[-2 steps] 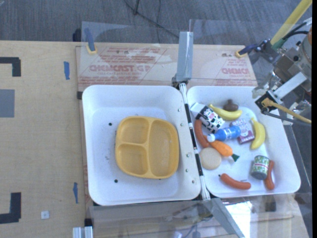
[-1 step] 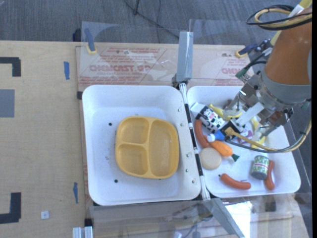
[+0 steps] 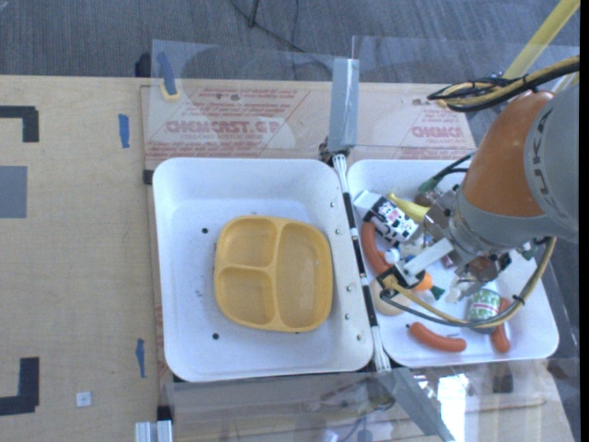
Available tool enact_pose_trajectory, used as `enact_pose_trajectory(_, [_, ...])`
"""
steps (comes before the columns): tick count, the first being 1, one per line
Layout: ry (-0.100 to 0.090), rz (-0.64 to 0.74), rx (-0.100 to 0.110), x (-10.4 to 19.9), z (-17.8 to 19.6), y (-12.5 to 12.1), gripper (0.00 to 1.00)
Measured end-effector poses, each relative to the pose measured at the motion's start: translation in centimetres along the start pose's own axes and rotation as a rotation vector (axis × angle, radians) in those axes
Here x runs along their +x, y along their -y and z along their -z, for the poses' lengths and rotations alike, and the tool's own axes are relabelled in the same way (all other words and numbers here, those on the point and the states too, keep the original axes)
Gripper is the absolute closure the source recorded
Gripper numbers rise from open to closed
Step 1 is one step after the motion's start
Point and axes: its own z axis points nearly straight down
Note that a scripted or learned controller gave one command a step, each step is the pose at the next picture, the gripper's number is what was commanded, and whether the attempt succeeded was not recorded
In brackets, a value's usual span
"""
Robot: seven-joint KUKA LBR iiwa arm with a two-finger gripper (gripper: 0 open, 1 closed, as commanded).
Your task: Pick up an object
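- From my feed the arm (image 3: 520,155) comes in from the right and hangs over the right bin (image 3: 543,343), its grey and orange body covering much of that bin's far half
- The gripper (image 3: 440,258) is somewhere under the wrist, in a tangle of cables and brackets; I cannot tell how it stands or whether it has hold of anything
- Near it, toward the bin's left wall, I see a small black-and-white spotted object (image 3: 390,219), partly covered by the arm's hardware
- A yellow piece (image 3: 408,205) pokes out just beside the spotted object; its shape is mostly hidden
- A reddish sausage (image 3: 437,337) lies free near the front of the right bin; a second one (image 3: 372,247) runs along the left wall, partly under a cable
- A green-and-white can (image 3: 484,306) sits beside the wrist, its label too blurred for me to read
- A bit of orange (image 3: 420,282) shows under the bracket; I can't say what it is
- In the left bin (image 3: 184,339) a yellow divided tray (image 3: 273,273) lies flat in full view, well apart from the arm
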Motion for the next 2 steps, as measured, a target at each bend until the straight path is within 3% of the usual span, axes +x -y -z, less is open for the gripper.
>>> enact_pose_trajectory(1, [-0.001,0.152,-0.003,1.0,12.9,-7.7,0.00])
enact_pose_trajectory(2, [0.000,0.040,0.000,2.1,2.2,-2.7,0.00])
